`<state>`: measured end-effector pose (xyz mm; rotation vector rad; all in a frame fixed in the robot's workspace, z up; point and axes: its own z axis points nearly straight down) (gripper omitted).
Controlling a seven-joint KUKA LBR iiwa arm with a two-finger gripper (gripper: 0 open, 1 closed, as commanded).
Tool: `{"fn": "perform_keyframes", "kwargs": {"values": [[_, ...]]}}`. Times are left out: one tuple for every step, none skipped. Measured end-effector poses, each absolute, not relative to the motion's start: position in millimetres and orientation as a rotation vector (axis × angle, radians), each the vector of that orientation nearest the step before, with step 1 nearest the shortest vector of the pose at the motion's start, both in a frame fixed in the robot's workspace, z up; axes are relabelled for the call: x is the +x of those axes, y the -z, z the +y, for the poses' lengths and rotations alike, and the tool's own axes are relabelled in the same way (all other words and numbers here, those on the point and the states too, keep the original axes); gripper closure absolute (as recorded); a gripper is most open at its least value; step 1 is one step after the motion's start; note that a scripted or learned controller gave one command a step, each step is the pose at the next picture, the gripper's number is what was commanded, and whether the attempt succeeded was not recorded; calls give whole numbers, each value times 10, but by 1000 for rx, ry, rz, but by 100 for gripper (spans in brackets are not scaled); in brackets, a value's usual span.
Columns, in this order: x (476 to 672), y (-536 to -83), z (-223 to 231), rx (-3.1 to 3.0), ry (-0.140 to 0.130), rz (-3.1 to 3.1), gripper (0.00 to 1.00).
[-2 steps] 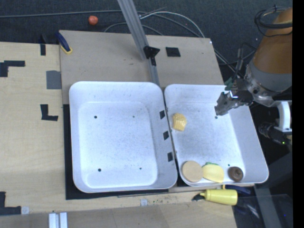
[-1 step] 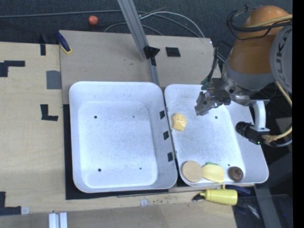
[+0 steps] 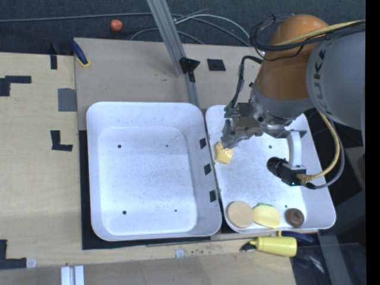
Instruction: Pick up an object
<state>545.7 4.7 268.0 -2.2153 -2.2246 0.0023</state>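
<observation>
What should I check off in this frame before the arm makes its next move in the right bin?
1. Tool is over the right bin: ok.
2. Tool sits directly above the yellow block: ok.
3. Block is between the tool's tips: cannot tell.
4. Block is lifted off the bin floor: cannot tell.
5. Block has room from the other items; tan disc, yellow piece and brown ball lie apart along the near wall: ok.
6. Block sits close to the bin's left wall: not ok.
</observation>
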Motion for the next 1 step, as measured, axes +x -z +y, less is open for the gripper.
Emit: {"fn": "perform_keyframes", "kwargs": {"values": [[5447, -2469, 557, -2215, -3, -2225, 100]]}}
